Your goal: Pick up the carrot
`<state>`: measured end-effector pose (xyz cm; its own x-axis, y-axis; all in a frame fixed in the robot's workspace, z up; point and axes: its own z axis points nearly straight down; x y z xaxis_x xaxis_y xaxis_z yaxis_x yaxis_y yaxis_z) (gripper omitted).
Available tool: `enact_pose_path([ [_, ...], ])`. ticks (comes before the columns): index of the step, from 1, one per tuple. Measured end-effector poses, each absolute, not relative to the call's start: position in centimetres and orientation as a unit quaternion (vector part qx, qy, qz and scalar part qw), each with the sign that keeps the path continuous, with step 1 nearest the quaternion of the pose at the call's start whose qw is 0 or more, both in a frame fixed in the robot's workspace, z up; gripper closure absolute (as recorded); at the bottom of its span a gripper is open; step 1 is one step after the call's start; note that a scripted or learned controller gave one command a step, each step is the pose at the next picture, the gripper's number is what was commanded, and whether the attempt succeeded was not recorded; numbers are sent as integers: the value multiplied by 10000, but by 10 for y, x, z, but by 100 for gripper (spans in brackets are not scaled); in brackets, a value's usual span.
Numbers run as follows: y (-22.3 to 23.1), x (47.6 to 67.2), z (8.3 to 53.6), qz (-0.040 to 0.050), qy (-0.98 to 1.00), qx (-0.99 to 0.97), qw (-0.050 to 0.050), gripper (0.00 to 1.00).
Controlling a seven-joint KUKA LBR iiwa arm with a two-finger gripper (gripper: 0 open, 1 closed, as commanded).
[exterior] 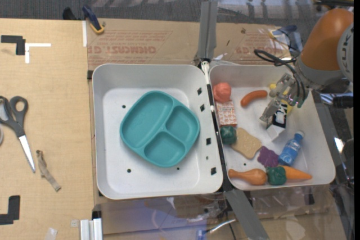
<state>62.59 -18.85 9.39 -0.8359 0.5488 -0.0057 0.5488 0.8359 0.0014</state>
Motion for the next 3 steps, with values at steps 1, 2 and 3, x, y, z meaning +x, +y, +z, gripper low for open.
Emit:
enact_pose_path([
  [1, -151, 548, 125, -1, 9779, 2090, 9, 0],
  [2, -94, 503, 91, 1, 9625, 2712, -3, 0],
  [3, -95, 547, 92, -2, 9866, 1630, 15, 0],
])
